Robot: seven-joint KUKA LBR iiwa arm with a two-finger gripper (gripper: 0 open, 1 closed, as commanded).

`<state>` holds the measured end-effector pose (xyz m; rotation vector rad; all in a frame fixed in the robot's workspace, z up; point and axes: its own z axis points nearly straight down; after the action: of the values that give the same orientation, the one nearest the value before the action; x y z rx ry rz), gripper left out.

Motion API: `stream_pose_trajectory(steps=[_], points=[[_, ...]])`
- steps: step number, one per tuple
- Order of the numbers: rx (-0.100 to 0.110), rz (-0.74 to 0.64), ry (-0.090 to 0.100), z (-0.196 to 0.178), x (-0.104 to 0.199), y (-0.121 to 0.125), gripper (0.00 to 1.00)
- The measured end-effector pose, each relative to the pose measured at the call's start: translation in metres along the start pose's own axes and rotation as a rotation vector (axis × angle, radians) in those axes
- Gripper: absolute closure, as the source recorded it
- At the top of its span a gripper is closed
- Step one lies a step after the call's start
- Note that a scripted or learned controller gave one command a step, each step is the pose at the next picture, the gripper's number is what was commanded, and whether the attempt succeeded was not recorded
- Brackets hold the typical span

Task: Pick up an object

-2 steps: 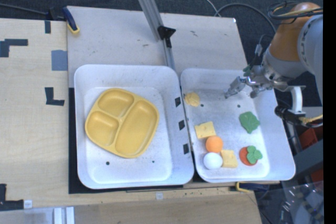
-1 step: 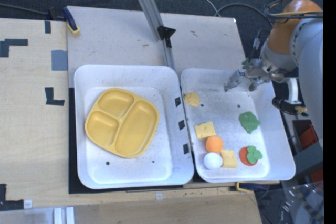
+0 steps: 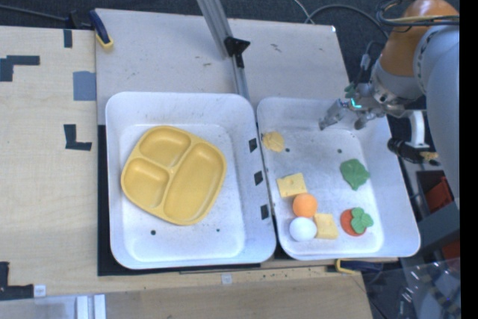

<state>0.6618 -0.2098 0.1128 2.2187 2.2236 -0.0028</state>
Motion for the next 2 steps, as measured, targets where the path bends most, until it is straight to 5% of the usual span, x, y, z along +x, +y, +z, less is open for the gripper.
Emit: stream_pose_trajectory(steps=[2], points=[[0.0,0.001,0.0,0.0107,0.0137,0.0022,0.0]])
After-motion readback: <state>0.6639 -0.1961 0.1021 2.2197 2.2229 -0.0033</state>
